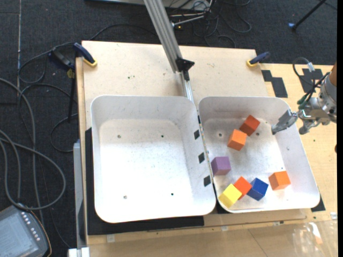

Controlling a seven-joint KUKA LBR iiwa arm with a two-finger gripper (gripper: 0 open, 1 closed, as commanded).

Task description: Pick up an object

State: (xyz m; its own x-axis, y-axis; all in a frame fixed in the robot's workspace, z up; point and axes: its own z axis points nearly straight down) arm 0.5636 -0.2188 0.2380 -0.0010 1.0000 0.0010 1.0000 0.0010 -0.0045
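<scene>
The table (225,68) carries my two white bins side by side. The left bin (107,122) is the larger stretch of white, and the right bin (225,111) holds every block. My arm (328,98) comes in from the right edge, and my hand (289,121) hangs over that bin's right rim, carrying nothing; whether it is apart or together I cannot tell.

Near the bin's upper middle sit a dark orange block (250,125) and, just beside it, a lighter orange block (237,140). A purple block (221,165) lies close to the dividing wall. Along the near edge a yellow block (230,195), a small orange-red block (243,185) and a blue block (258,188) huddle touching, with another orange block (279,180) a little apart to their right.
</scene>
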